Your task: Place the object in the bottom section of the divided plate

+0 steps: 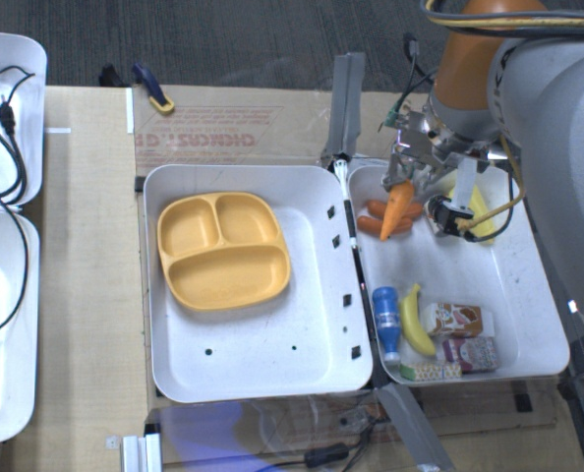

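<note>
Gripper [407, 177], finger state unclear, hovers at a toy carrot [398, 207]; lift cleanly, then cross left to the divided plate [223, 250].

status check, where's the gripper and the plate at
Gripper low in right bin, at the carrot. Divided plate in left bin, sections bare. Banana, bottle near front.

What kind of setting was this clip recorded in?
Probably a robot lab: two white bins on a bench, an industrial arm reaching in, toy-like food such as a carrot, loose cables.
</note>
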Controlling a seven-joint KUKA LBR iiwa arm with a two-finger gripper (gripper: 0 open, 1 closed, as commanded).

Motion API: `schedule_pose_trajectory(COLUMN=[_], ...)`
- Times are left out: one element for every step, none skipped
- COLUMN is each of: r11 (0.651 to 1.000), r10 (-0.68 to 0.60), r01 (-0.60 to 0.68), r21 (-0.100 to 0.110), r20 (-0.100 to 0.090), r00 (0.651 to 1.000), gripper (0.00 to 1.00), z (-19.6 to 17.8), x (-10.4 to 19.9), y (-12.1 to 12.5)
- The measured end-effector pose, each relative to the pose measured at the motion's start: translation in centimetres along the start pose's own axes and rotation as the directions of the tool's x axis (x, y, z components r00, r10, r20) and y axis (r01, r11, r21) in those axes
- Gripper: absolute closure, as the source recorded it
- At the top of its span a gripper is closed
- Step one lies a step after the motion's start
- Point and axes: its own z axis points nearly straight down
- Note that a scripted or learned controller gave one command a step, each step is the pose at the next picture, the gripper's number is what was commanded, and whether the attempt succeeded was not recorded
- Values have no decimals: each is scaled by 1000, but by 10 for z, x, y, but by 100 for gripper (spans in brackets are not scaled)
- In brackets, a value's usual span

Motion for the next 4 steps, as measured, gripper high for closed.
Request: schedule_pose_trajectory(r11=[992,951,951,951], r10=[-125,-309,-308,-309], r01=[125,309,308,309], r21=[0,4,0,1], r20=[1,2,2,-1], r00=[992,951,951,951], gripper=[100,100,100,0], z=[-16,35,80,79], x=[90,152,215,216], y=[-24,-43,-60,-61])
